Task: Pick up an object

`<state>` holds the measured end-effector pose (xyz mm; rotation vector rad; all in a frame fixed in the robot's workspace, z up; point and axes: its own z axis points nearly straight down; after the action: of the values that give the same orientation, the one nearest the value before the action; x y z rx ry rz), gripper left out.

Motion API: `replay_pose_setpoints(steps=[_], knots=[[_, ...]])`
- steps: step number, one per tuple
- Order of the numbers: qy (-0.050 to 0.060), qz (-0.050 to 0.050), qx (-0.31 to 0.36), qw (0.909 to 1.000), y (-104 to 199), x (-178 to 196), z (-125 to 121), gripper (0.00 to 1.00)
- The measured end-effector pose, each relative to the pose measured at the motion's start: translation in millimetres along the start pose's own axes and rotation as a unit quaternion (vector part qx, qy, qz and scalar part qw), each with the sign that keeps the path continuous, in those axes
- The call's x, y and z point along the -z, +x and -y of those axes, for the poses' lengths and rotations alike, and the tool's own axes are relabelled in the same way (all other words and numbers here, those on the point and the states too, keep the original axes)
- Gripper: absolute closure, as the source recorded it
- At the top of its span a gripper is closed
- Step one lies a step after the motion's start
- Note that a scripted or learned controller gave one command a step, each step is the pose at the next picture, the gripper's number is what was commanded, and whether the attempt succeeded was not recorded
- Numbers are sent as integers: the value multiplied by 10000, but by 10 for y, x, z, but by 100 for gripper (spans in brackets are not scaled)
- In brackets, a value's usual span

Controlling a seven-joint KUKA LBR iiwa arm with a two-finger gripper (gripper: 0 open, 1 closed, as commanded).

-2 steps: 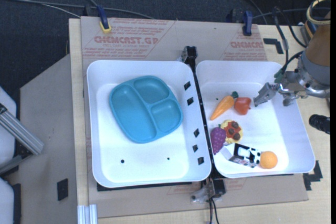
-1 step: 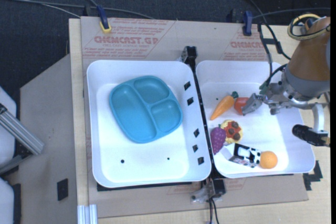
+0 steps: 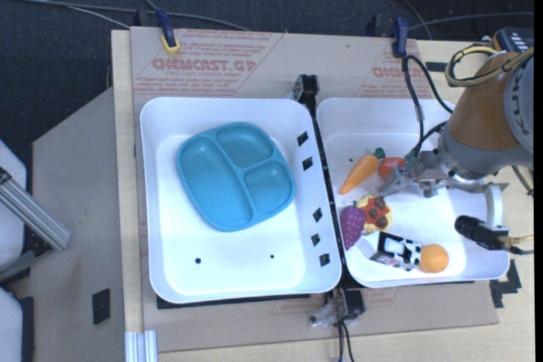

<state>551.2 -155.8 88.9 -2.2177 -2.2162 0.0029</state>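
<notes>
Nearest, along the front wall of the right bin, an orange ball sits beside a black-and-white item, with a purple grape bunch and a small yellow-red toy just behind. Farther back, the pincer sits low over the bin floor; whether it is apart or together cannot be told. A red object lies just beside its tip, the toy carrot slightly farther left. Across the divider, a blue sectioned plate rests in the left bin.
</notes>
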Motion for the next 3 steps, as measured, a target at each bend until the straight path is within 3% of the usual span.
replay_pose_setpoints(steps=[1,3], knots=[[-32,9,0,10000,-5,144,-16,100],[-67,23,15,10000,14,1333,-99,100]])
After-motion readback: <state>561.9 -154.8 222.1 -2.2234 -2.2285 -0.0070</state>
